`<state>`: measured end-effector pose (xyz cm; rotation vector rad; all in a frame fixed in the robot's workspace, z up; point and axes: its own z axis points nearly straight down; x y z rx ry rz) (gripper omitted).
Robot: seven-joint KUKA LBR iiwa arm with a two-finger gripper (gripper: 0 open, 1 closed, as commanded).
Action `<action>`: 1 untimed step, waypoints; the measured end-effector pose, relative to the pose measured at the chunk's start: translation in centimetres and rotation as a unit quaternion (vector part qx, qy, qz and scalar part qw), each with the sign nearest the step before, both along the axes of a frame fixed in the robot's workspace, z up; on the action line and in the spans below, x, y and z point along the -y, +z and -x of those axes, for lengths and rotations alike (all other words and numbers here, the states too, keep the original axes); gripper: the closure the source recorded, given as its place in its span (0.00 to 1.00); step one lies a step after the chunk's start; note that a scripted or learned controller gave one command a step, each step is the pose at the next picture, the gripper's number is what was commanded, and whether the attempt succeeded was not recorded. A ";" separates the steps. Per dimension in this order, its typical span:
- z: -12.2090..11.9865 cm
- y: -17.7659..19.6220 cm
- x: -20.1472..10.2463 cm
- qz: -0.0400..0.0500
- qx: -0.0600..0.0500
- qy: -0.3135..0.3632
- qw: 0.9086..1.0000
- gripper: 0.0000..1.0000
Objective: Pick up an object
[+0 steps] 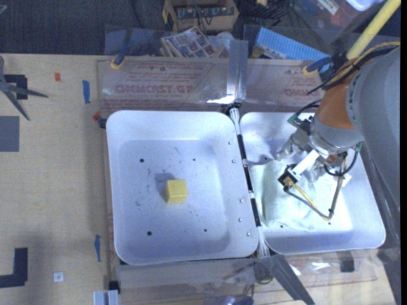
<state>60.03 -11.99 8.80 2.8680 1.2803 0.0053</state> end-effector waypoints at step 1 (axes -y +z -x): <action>-0.1 1.1 0.1 0.000 0.002 -0.001 1.000 1.00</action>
